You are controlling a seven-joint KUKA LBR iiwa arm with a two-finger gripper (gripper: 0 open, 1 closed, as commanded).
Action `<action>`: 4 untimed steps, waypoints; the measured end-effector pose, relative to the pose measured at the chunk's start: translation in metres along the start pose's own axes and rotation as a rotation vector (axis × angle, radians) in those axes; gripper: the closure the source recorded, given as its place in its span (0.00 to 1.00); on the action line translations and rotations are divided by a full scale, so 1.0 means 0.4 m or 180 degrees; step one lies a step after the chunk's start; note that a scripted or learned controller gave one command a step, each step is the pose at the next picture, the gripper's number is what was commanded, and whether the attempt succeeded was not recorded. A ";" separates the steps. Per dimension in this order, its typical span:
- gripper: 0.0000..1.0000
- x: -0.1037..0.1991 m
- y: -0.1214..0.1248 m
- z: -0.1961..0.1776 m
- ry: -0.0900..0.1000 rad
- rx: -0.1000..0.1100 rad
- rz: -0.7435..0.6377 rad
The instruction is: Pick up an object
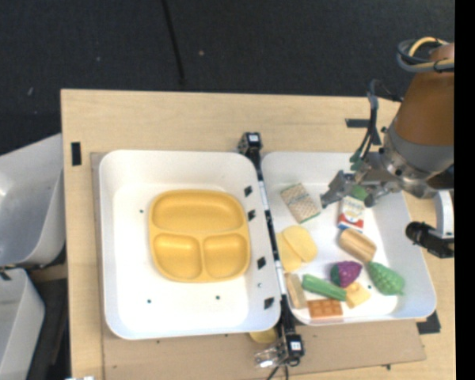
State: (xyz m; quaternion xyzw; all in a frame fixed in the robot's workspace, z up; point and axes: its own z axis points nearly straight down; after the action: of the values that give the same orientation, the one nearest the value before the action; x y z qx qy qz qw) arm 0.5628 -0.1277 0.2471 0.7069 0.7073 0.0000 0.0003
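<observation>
My gripper [350, 196] hangs over the far part of the right bin [412, 307], open, with nothing between its fingers. A small red and white carton [353, 214] lies just in front of it, partly under the fingertips. Nearby lie a speckled grey-green slab [301, 201], a yellow slice [298, 244], a tan bread roll [357, 245], purple grapes [346, 272], a bumpy green piece [385, 279], a long green vegetable [323, 287], a small yellow block [358, 294], an orange cracker [324, 309] and a tan stick [294, 290].
The left bin [127, 307] holds a yellow divided plate [198, 234] at its middle. A black rail with clips [263, 212] runs between the bins. The arm's orange band [427, 113] rises at the right above the wooden bench [142, 117].
</observation>
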 end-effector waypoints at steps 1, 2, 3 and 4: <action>0.00 0.253 -0.158 0.060 0.0013 0.0019 -0.0026; 1.00 0.236 -0.148 0.030 0.0000 -0.0007 0.0010; 1.00 0.016 -0.089 0.121 -0.0016 0.0001 0.0027; 1.00 0.252 -0.084 0.002 0.0008 -0.0018 -0.0032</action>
State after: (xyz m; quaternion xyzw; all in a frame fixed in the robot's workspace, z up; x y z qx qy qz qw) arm 0.5291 -0.0270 0.2462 0.7034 0.7108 0.0029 0.0015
